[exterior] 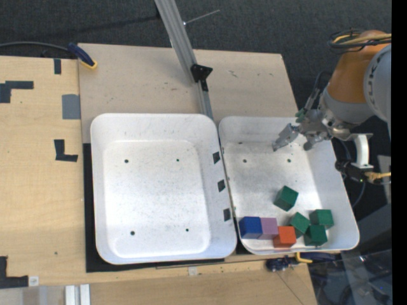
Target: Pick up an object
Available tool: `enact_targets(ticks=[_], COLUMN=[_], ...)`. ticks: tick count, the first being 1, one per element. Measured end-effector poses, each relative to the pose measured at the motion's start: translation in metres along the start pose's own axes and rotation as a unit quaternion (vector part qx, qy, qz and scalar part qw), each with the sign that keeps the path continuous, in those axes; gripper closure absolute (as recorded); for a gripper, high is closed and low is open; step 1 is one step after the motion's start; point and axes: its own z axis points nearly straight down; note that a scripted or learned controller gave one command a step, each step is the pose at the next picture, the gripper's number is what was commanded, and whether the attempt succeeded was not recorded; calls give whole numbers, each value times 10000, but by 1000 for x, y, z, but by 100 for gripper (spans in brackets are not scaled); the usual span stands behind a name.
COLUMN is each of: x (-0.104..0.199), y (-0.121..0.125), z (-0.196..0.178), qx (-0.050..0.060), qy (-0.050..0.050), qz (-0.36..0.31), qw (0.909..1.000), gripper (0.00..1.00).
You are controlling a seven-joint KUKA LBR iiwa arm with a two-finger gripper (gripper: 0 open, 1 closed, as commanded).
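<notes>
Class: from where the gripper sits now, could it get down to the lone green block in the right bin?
Probably yes: the gripper hangs over the right bin, and the green block stands apart from the others.

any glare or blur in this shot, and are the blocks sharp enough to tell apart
Camera view: soft, slightly grainy, evenly lit; mild glare along the left bin rim; the gripper looks smeared; the green block and blue block stay distinguishable by colour.

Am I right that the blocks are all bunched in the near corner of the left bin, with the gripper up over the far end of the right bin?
Not quite. The camera view shows the blocks, among them the blue block and the orange block, in the near end of the right bin, not the left bin. The gripper is over the right bin's far end, as you said.
</notes>
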Motion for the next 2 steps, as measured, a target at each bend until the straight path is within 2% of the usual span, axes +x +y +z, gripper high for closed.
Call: enact_targets(ticks=[1,2], x=[9,10], y=[-7,-8], z=[58,73], qx=[2,-18], qy=[4,-4], qz=[-1,-3], qw=[10000,10000], gripper=[0,0])
